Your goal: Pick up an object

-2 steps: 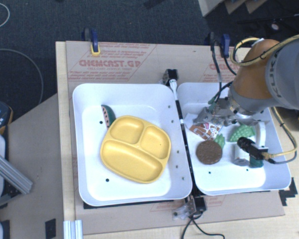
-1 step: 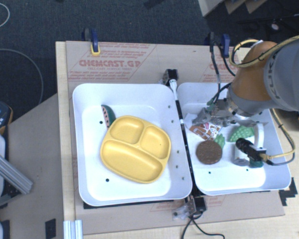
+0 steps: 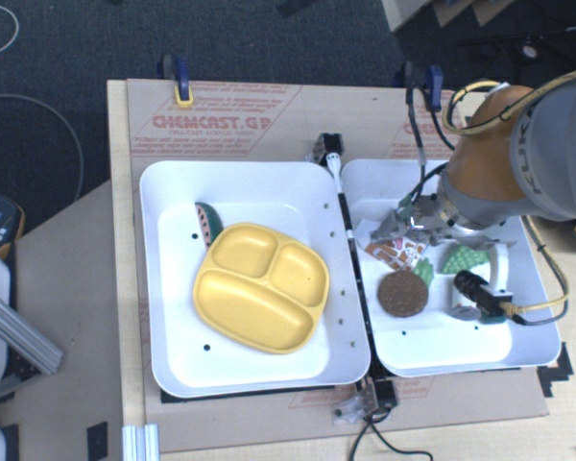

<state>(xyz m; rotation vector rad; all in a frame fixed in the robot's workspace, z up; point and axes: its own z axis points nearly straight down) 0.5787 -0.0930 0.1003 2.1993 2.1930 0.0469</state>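
My gripper (image 3: 404,226) is down in the right bin (image 3: 442,353), near its back left part, under the orange-banded wrist. Just below it lies a red and white patterned packet (image 3: 396,252). A brown round disc (image 3: 403,294) rests in front of that packet. A small dark green piece (image 3: 423,272) touches the disc's upper right edge. To the right, a light green textured object (image 3: 466,257) lies partly under the wrist. I see nothing held by the gripper.
The left bin (image 3: 163,257) holds a yellow compartment tray (image 3: 260,285) and a watermelon-slice toy (image 3: 208,225) at the tray's upper left. A black divider rail (image 3: 348,233) separates the bins. The arm covers the right bin's back right corner.
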